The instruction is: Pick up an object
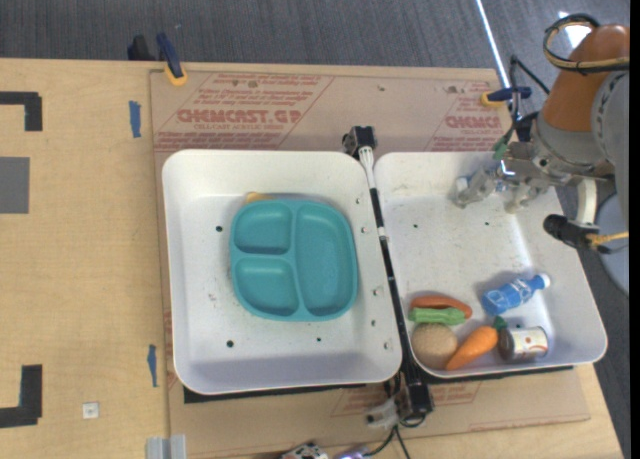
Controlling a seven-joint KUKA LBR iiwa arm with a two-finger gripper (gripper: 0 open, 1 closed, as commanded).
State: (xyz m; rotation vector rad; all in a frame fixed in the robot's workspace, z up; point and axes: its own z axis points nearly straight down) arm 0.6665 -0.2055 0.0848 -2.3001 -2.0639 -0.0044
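pincer (490,190) over R bin (455,247) (top edge) | carrot (474,346) bottom

Smooth plastic on matt board and pale wood.

Two white bins (190,247) of smooth, lightly speckled plastic rest on a matt brown printed cardboard sheet (300,112) over the pale wood-grain surface (70,247). A teal divided tray (295,259) has a soft satin plastic finish. Along the right bin's near edge lie a glossy blue plastic bottle (514,293) and a matt orange toy carrot (473,346). The gripper (492,185) shows bare, shiny metal.
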